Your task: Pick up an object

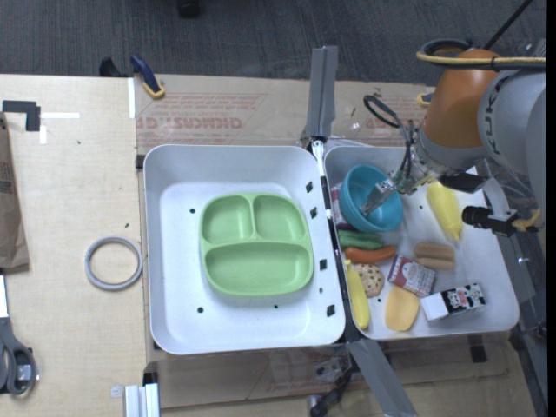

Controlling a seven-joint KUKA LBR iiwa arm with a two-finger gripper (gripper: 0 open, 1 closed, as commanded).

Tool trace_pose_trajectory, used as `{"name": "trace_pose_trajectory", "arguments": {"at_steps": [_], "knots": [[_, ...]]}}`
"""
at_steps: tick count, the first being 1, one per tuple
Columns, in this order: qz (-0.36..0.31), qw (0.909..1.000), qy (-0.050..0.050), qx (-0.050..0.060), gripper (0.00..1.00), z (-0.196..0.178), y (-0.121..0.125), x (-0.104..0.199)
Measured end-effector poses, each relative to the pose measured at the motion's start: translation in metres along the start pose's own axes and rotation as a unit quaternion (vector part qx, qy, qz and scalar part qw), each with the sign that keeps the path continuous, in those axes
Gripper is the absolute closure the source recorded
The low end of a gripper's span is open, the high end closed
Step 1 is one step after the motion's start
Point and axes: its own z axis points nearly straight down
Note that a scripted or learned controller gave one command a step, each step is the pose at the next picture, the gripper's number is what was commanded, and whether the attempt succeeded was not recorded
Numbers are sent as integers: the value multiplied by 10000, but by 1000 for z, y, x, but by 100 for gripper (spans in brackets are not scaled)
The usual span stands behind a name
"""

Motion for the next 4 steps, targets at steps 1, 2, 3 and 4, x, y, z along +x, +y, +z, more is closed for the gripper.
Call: {"name": "trace_pose_trajectory", "arguments": {"at_steps": [1, 2, 3, 4], "knots": [[-65, 10000, -16, 0, 0, -1, 6, 7], [-48, 10000, -20, -10, 100, -10, 6, 5], [1432, 9897, 24, 9, 100, 0, 0, -43], [1433, 9897, 32, 29, 0, 4, -1, -42]]}}
